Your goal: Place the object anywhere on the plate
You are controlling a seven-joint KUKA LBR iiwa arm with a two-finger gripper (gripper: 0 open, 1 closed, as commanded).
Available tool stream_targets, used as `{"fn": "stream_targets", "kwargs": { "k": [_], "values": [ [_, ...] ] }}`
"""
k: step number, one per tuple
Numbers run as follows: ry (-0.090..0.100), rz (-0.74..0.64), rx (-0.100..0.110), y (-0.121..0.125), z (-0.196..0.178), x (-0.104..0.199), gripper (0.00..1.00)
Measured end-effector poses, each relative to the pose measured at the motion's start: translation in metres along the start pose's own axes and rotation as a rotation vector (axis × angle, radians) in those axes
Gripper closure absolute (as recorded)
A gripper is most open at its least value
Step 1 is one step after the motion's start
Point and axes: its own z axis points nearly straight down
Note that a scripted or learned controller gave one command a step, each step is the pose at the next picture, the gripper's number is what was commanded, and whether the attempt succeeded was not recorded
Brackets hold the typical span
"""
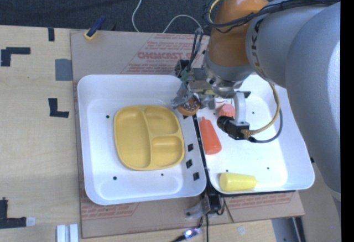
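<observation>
Red lettering reading "CHEMCAST" is seen on the brown board (160,56) beneath the two bins. The gripper (187,104) is clenched on a small brown object (190,106) at the yellow plate's (148,137) 2 o'clock, beside the divide. An orange carrot (209,135) and yellow piece (238,182) are left in the right bin (287,147).

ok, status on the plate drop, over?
End effector over the seam between bins, small brown object at its tip; grasp unconfirmed. Yellow plate in left bin, nothing on it. Orange carrot and yellow piece in right bin.
</observation>
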Motion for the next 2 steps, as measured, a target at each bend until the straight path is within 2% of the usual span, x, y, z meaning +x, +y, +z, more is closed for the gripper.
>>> {"fn": "stream_targets", "kwargs": {
  "k": [1, 2],
  "values": [
    [0.000, 0.001, -0.001, -0.0013, 0.0025, 0.0486, 1.00],
    [-0.002, 0.004, -0.001, -0.0011, 0.0024, 0.0454, 0.00]
  ]
}}
